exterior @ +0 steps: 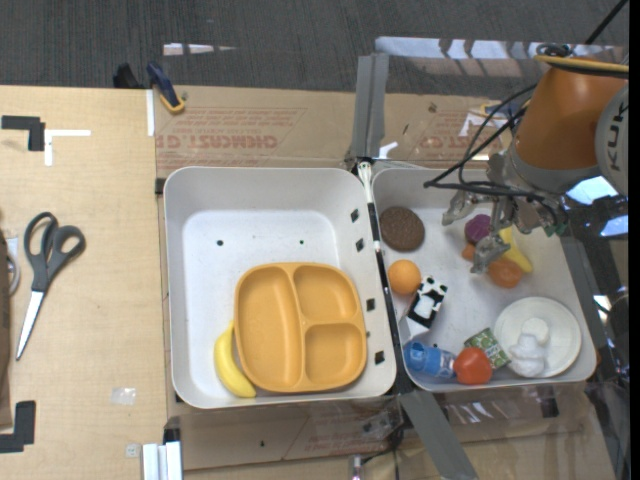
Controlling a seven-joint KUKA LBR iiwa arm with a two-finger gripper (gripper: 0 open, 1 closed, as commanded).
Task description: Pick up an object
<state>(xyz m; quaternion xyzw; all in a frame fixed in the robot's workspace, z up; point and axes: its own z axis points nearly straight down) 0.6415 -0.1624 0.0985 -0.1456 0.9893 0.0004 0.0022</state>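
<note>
Camera view | our gripper [485, 230] hung low in the right bin [572, 268], fingers spread and holding nothing | purple object [479, 227] lay between them, beside yellow and orange pieces [507, 268] | we judged the pose set for closing on it

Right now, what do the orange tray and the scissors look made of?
Tray: looks like moulded plastic, matte orange, with three smooth rounded compartments. Scissors: likely steel blades, pale and reflective, with grey handles, probably plastic.
</note>
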